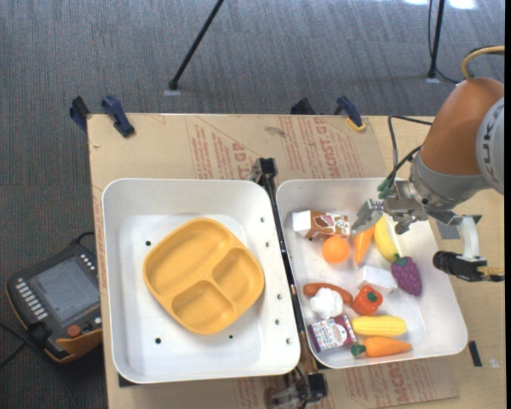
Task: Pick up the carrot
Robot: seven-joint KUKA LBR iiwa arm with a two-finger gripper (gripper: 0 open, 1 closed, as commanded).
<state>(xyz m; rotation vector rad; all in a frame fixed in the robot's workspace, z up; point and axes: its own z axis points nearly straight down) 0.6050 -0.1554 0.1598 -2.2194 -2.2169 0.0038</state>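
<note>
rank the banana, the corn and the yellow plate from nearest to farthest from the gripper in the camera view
1. Banana, right bin, just below the gripper.
2. Corn, near the front of the right bin.
3. Yellow plate, in the left bin, across the divider.

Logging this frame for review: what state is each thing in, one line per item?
gripper: low over the right bin, jaws spread, nothing between them
upper carrot: lying tilted in the right bin, by the jaws, not gripped
lower carrot: lying flat near the bin's front edge
banana: lying beside the upper carrot
yellow plate: flat in the left bin, right way up
</note>
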